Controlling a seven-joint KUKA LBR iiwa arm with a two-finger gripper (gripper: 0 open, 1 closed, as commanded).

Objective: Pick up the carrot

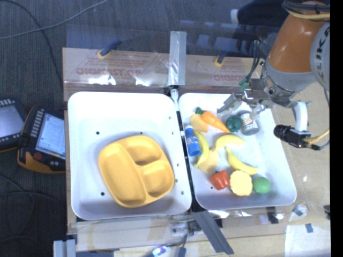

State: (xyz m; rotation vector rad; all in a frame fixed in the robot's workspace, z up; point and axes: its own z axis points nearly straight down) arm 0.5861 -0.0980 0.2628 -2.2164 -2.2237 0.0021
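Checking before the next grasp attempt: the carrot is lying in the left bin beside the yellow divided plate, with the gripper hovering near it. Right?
Not quite. The carrot lies in the right bin, among the other toy foods; the yellow divided plate sits alone in the left bin. The gripper does hover near the carrot, as the camera view shows.

arm (300, 42): grey shell, broad orange band above wrist | gripper (244, 105): bare silver metal fingers | black cylindrical unit on white bracket (292, 134) | thin cables alongside
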